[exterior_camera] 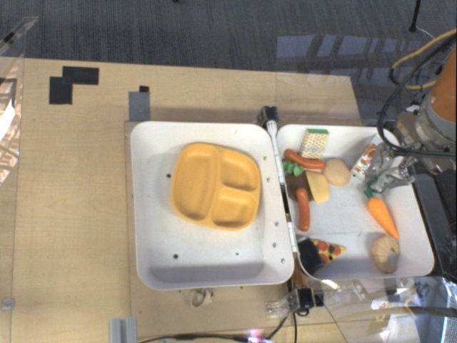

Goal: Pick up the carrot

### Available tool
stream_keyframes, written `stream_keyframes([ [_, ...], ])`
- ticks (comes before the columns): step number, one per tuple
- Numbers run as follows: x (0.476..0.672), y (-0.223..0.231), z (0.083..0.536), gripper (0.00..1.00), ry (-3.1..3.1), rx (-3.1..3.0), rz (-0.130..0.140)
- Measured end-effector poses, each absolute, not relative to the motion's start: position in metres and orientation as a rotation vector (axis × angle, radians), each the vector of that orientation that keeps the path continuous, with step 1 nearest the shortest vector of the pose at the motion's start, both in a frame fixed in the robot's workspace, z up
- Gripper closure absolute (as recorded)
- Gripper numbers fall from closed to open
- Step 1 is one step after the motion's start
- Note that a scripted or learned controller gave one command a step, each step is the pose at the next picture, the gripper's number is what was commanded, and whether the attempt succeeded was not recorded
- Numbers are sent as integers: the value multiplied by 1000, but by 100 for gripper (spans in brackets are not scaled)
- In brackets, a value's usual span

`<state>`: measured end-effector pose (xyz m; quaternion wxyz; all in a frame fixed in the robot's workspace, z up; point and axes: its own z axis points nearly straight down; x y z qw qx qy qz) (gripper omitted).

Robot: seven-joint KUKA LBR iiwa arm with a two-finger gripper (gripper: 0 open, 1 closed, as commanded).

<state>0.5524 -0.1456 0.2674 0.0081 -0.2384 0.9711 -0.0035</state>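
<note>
Carrot (383, 217) lies flat in right bin (414, 259), just below gripper (386, 174), pointing toward round tan item (385, 253); likely light, stiff, smooth plastic, tapered; grip across thick upper end; jaw state: cannot tell.

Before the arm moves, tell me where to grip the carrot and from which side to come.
Grip the carrot across its thick upper half, just below the green top, coming straight down from above. It lies flat on the floor of the right bin, tapering toward the near right corner, so the thin tip gives less hold. Its sides look free; the tool sits just above its top.
</note>
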Motion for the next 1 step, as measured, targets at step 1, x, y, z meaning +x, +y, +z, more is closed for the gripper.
stream_keyframes([
  [1, 561, -132, 124, 100, 2980, -991, 9],
])
